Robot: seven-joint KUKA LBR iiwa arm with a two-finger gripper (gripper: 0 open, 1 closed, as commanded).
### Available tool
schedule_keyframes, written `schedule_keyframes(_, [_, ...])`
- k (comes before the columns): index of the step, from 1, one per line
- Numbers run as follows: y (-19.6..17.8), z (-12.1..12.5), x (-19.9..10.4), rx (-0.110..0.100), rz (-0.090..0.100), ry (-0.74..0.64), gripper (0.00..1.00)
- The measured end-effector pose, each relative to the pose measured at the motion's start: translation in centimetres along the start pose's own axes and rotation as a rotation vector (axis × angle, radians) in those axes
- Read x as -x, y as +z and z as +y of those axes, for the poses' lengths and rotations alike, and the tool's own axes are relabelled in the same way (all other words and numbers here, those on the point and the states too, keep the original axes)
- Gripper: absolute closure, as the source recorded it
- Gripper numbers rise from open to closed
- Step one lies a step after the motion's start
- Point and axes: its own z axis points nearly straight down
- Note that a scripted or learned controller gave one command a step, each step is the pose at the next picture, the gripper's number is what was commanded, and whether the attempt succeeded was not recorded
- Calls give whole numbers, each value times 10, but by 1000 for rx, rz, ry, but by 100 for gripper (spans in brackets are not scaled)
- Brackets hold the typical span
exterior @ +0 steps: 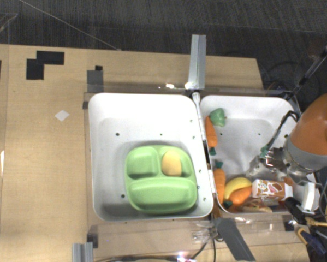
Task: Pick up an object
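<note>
**Arm lowered over the cluttered corner of the right bin**

Dark carpet is seen along the top of the frame, and below it a pale wooden bench [37, 162] on which two shallow white bins are set side by side. At the centre of the frame, the left bin [108, 124] is occupied by a green divided tray [160, 190], and a yellow rounded fruit [172, 162] is lodged in the tray's upper right compartment. In the right bin [245, 119], a green toy vegetable [217, 117] is placed near the upper left corner, with an orange carrot [210, 132] laid along the left wall just below it. A second carrot [219, 182] is found lower on the same wall. Beside it, at the bin's lower edge, a yellow banana [236, 186] is stacked with an orange piece [239, 197] and a small printed carton [270, 189], all touching. The gripper [269, 162] is positioned at the right of the frame, just above the carton; whether it is wide or narrow cannot be told, and nothing is seen held.
</note>
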Motion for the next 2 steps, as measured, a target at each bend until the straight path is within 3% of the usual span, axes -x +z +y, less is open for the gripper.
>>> schedule_keyframes(1, [10, -13, -64, 5, -3, -243, 0])
schedule_keyframes(2, [-80, 12, -102, 4, -3, -479, 0])
